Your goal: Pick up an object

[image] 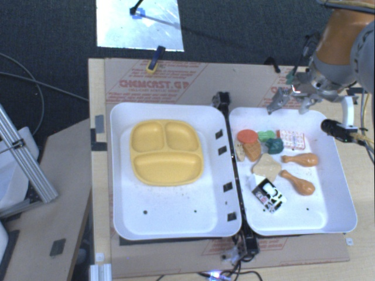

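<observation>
I see my tool (293, 102) hanging above the far rim of the right bin (337, 215), its two fingers spread apart with nothing between them. It sits high, clear of everything below.

Nearest beneath it, toward me, lies a tight cluster: a red disc (247, 136), a green lump (269, 137), a patterned white card (292, 139) and a brown piece (252, 151) touching the disc. Just past those sits a pale bread slice (268, 167), then two drumsticks (299, 159) lying well apart from the rest, and a black-and-white block (269, 195) nearest the front. Any of these would serve as the thing to lift; none is taken yet.

The left bin (170, 221) carries a yellow divided plate (167, 153), far from the arm.

My worry is the crowding. If I drop straight down, a finger could land on top of the disc or the green lump instead of beside it, shoving the neighbours or closing on an edge that slips out. The flat card and the bread give little to grip. The drumsticks look safer, though their rounded bodies may roll away if the fingers close off-centre.
</observation>
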Action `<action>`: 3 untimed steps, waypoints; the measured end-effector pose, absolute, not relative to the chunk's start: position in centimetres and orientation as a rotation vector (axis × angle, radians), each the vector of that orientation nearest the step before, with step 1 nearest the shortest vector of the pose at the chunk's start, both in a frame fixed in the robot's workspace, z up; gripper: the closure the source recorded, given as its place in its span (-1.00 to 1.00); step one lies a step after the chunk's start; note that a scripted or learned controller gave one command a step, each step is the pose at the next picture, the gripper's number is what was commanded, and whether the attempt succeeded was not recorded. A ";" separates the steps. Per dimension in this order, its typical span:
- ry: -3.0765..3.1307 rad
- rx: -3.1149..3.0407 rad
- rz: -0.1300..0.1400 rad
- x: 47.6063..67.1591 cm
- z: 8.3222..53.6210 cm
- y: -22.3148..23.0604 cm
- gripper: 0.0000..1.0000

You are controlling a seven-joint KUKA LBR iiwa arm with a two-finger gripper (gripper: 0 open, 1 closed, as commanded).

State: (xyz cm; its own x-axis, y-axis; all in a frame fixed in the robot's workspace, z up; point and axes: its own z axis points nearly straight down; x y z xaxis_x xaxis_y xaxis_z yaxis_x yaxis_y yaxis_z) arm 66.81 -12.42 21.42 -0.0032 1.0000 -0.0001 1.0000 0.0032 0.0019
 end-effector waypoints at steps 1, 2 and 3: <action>2.218 2.211 0.012 66.2 10.0 -13.0 -1.00; 2.234 2.206 0.010 61.2 19.0 -2.6 -1.00; 2.224 2.215 0.007 61.3 19.6 -3.3 1.00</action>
State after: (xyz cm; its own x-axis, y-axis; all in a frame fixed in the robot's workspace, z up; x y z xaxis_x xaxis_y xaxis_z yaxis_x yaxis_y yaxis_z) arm 61.31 -3.28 19.61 -0.0039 1.0000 0.0010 1.0000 0.0039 0.0053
